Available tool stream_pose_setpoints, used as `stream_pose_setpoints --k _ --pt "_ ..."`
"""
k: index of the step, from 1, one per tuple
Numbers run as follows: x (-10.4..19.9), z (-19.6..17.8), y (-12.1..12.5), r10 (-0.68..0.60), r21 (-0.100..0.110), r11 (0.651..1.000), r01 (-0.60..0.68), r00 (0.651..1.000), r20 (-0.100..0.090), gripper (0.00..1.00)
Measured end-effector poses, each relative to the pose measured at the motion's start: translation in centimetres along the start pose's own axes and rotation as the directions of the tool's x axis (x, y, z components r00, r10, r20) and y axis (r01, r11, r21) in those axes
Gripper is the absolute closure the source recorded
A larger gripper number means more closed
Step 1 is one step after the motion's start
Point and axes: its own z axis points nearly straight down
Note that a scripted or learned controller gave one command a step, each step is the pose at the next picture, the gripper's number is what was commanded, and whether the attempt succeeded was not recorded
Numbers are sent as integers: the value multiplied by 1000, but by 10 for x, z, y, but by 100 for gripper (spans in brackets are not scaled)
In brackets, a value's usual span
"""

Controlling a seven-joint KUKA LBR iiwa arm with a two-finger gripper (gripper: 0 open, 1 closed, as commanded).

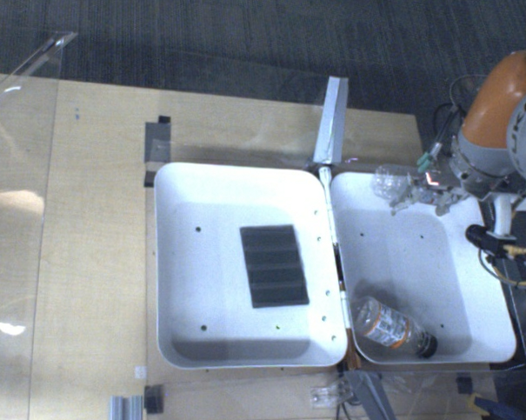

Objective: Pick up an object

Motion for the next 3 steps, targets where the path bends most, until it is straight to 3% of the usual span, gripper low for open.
stream_pose_setpoints --k 1,2,3 --pt "12 61 -35 -290 -34 956 291 957 17 0" --pt "-41 18 -31 -177 -40 983 177 984 13 0" --pt "-25 63 -7 -415 28 909 415 910 1 0"
